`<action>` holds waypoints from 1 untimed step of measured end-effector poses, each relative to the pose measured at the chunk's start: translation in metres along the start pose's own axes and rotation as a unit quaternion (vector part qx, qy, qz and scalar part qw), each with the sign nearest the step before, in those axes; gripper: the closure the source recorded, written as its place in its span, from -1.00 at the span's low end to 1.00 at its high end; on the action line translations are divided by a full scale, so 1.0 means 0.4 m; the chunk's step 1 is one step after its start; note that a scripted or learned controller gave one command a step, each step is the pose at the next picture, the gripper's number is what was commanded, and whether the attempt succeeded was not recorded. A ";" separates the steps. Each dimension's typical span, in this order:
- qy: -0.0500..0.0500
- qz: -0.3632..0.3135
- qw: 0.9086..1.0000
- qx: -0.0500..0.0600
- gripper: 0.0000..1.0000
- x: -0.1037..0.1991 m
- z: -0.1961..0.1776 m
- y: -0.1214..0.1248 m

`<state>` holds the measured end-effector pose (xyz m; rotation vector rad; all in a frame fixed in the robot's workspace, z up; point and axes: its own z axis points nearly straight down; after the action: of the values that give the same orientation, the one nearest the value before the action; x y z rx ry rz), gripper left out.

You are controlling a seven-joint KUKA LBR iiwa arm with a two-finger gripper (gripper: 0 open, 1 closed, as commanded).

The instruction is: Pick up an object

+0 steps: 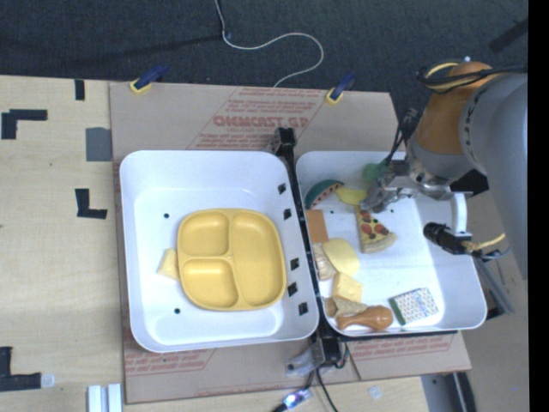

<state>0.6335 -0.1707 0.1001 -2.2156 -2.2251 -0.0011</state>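
End effector [376,197] low over the pizza slice [374,231] — grip state impossible to tell.

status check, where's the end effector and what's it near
End effector low in the right bin, at the pizza slice. Nothing seen held. Banana and watermelon slice crowd its left.

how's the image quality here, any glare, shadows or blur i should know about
Camera view: lighting is even and soft, with no hard glare on the white bins; the yellow divided plate casts only a faint shadow. The whole frame is slightly soft, so the gripper and the small food toys around it lack fine detail.
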 end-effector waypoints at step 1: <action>-0.001 0.001 1.000 -0.001 1.00 0.027 -0.120 0.003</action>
<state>0.6345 -0.1602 0.1482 -2.2195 -2.2246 -0.0021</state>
